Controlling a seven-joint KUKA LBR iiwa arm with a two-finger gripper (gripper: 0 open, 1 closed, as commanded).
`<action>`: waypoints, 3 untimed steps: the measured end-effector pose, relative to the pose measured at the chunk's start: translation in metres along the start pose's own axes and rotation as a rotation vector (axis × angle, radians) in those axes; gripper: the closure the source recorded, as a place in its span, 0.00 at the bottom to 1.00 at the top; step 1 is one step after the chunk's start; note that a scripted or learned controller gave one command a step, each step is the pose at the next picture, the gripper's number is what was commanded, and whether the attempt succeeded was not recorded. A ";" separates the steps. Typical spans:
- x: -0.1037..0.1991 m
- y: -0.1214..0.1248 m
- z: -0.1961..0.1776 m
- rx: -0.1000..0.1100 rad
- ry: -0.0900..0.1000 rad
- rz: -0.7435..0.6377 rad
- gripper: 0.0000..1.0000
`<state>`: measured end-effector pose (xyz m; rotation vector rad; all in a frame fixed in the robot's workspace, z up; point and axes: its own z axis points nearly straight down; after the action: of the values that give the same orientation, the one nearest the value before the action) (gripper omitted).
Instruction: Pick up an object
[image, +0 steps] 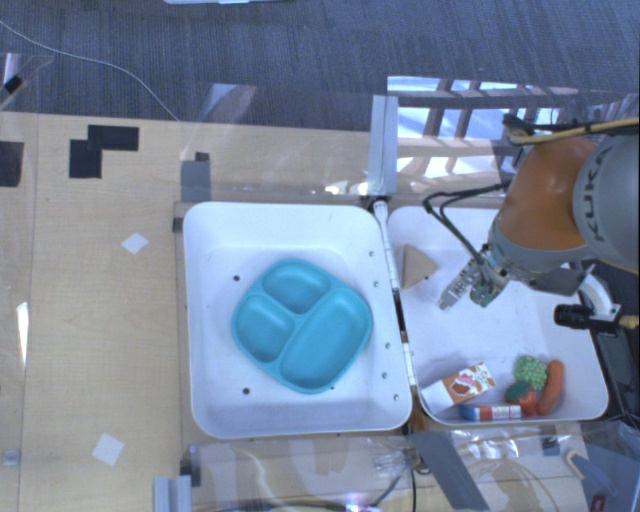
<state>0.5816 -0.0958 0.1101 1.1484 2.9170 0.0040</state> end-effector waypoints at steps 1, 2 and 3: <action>-0.002 0.058 -0.077 -0.002 -0.002 0.052 1.00; -0.002 0.058 -0.077 -0.001 -0.001 0.052 0.00; 0.029 0.048 -0.091 0.000 0.000 0.035 0.00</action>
<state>0.5923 -0.0409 0.2011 1.1985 2.8963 0.0047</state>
